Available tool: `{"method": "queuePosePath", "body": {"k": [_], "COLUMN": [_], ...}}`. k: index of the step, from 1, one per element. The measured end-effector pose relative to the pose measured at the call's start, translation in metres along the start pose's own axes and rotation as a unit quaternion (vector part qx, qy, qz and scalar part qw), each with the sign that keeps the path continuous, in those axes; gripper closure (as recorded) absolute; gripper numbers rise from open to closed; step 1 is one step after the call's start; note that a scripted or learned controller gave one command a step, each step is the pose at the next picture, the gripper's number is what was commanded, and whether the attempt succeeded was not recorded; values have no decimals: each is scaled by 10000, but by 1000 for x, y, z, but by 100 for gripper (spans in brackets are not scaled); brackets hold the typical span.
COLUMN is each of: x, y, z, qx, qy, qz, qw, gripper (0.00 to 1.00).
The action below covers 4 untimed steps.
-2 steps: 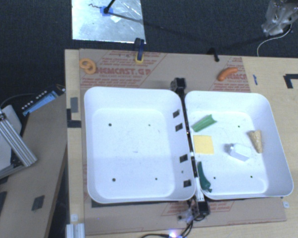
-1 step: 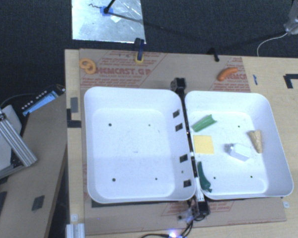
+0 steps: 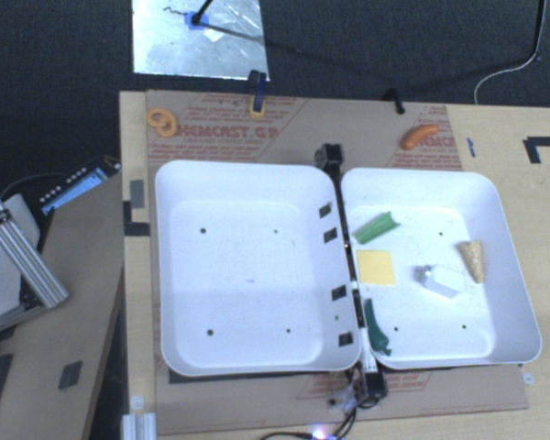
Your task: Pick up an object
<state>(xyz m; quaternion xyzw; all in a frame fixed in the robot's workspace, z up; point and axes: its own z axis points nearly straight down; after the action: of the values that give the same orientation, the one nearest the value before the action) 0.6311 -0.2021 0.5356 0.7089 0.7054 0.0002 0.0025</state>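
The right bin (image 3: 511,273) holds everything: a green strip (image 3: 376,226), a yellow square (image 3: 376,268) just below it, a white block (image 3: 437,280) and a tan cone (image 3: 473,260) (near each other). The claw's state I cannot tell.

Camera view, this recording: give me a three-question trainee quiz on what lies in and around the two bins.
1. True or false: the yellow square lies in the right bin.
2. Which thing lies nearest the right bin's far right wall? A) light green stick B) tan cone C) dark green piece
3. Fill in: the orange sausage-shaped toy lies on the cardboard board, ______ the bins.

Key: 1 true; 2 B; 3 outside (beyond their far edge).
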Motion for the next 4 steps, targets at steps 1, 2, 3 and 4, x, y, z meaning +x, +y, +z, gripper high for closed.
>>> {"method": "queuePosePath", "body": {"k": [1, 2, 3, 4], "x": [-5, -5, -2, 102], "y": [-54, -127, -145, -144], "z": [-1, 0, 0, -1], "qx": [7, 12, 4, -3], "qy": [12, 17, 12, 24], "qz": [-20, -19, -27, -95], "qw": [10000, 10000, 10000, 10000], "gripper": [100, 100, 100, 100]}}
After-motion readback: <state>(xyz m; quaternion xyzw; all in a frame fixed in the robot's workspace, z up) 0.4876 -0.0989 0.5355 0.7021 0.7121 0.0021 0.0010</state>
